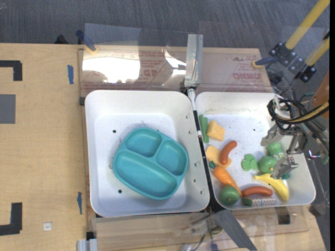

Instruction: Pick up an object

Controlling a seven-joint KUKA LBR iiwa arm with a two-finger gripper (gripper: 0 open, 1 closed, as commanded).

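Red printing runs across the cardboard sheet that lies under clear plastic behind the two bins, one patch near the middle and another toward the right end. The letters appear upside down or mirrored from this angle and are too blurred by glare to make out as words. Nothing else here carries writing, numbers or brand marks that can be read

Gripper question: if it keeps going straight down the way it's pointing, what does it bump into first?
Most likely the yellow banana. The gripper points down into the right bin, with the banana just under its tip and a green toy close beside it. Depth is hard to judge from this slanted view.
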